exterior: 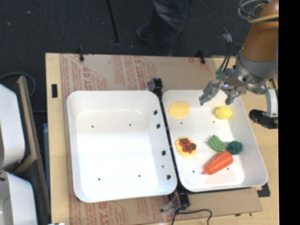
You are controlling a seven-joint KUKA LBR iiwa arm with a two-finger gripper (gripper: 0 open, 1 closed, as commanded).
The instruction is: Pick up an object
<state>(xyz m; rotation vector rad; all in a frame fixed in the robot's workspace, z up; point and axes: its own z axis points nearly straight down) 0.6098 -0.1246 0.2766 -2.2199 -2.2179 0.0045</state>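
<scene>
A clamp point(180, 201) and cable sit at the bench's point(108, 74) near edge, small and dark, hard to make out in detail. Left of the bench, white furniture point(10, 139) is cut off by the frame.

The left bin point(117, 191) shows a bare white floor with a few dark dots. A black divider strip point(164, 139) runs between the two bins.

The right bin point(253, 168) holds five items. From left: a pale yellow round piece point(179, 109) near the far edge; a flat yellow disc with red topping point(186, 146) close to the divider; an orange carrot point(218, 163) lying tilted toward the near edge; a green piece point(216, 143) just beside a darker teal lump point(235, 147), both above the carrot's top; a lemon point(223, 112) near the far right.

The gripper point(218, 94) hangs over the bin's far side, between the round piece and the lemon. Its two fingers are spread apart, nothing between them. The right finger's point(231, 97) tip stands just above the lemon; contact cannot be determined. The arm point(260, 41) is cut off at the right.
</scene>
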